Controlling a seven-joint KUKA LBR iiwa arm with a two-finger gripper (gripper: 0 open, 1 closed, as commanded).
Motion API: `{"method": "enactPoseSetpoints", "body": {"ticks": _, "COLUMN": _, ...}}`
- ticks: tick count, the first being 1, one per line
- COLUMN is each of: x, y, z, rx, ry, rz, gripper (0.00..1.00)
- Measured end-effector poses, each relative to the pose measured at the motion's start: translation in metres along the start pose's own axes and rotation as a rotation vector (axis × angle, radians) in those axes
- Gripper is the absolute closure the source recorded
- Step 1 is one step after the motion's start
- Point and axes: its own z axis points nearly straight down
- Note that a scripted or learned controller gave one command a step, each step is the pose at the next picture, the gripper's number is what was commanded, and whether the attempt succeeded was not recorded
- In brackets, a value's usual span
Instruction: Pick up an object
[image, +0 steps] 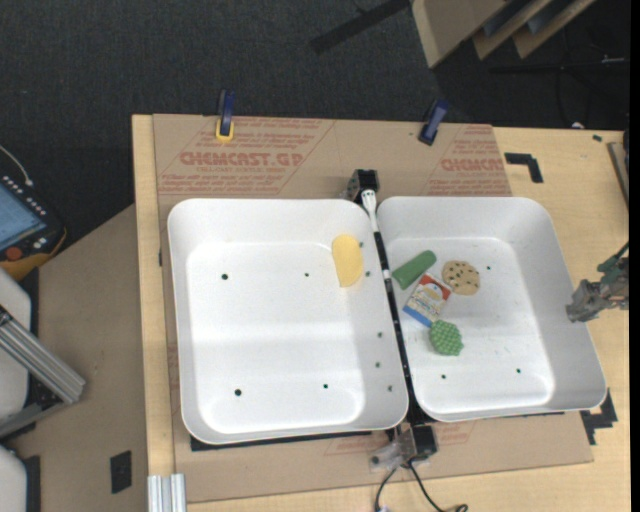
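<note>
From above, the counter (300, 150) carries a brown cardboard sheet printed with red lettering, and on it sit two shallow white bins side by side. The left bin (200, 330) holds a single pale yellow piece (347, 260), lying near its upper right corner, just beside the wall shared with the other bin.

The right bin (540, 250) holds four small things gathered in its left half. A green oblong piece (413, 268) lies tilted near the dividing wall. Just to its right is a round tan cookie (460, 277) with dark spots. Below these lies a small red, white and blue packet (427, 299), and just below that a bumpy green piece (446, 339), the two close together or touching.

The gripper (592, 297) shows at the right edge of the view, over the right rim of the right bin, well apart from the cluster of objects. It looks grey and blurred; whether the jaws stand wide or narrow I cannot tell, and nothing can be seen between them.

Two blue clamps (226, 112) grip the cardboard's far edge.
</note>
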Motion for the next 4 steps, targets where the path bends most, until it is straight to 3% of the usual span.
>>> {"method": "enactPoseSetpoints", "body": {"ticks": 1, "x": 0.026, "y": 0.002, "z": -0.141, "rx": -0.025, "ry": -0.008, "rz": -0.008, "gripper": 1.0}}
{"method": "enactPoseSetpoints", "body": {"ticks": 2, "x": -0.006, "y": 0.0, "z": -0.061, "rx": -0.002, "ry": -0.001, "rz": -0.001, "gripper": 1.0}}
{"method": "enactPoseSetpoints", "body": {"ticks": 3, "x": -0.004, "y": 0.001, "z": -0.021, "rx": -0.003, "ry": 0.0, "rz": -0.003, "gripper": 1.0}}
{"method": "enactPoseSetpoints", "body": {"ticks": 4, "x": -0.005, "y": 0.002, "z": -0.147, "rx": -0.023, "ry": -0.009, "rz": -0.006, "gripper": 1.0}}
